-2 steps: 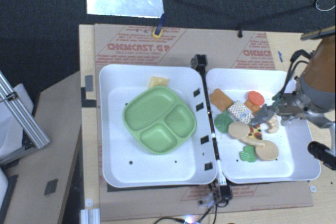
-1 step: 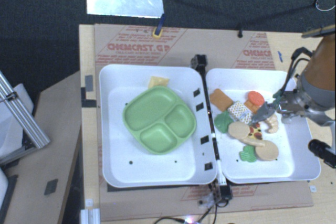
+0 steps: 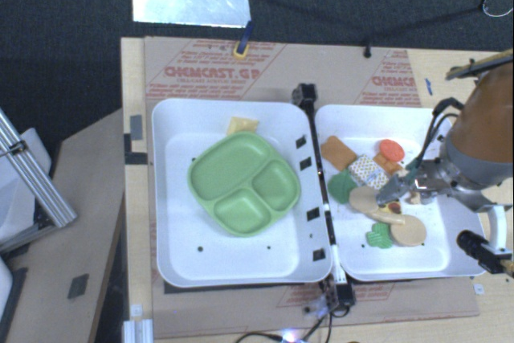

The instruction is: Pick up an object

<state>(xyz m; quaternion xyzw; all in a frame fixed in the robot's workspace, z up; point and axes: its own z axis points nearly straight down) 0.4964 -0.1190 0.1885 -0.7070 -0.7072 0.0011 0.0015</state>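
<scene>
The right bin [image 3: 434,257] holds several toy foods: an orange-brown piece [image 3: 337,150], a red-orange round one [image 3: 391,149], a checkered block [image 3: 367,170], a dark green piece [image 3: 341,186], a beige piece [image 3: 365,199], a tan disc [image 3: 410,231] and a small green piece [image 3: 380,237]. My gripper [image 3: 393,193] is low over the middle of this pile, just right of the beige piece and above the tan disc. The arm [image 3: 482,140] comes in from the right and hides the bin's right side.
The left bin [image 3: 173,253] carries a green divided plate [image 3: 243,182] and a small yellow piece [image 3: 242,125] by its far wall. A black divider [image 3: 317,189] runs between the bins. Cardboard lies under both bins.
</scene>
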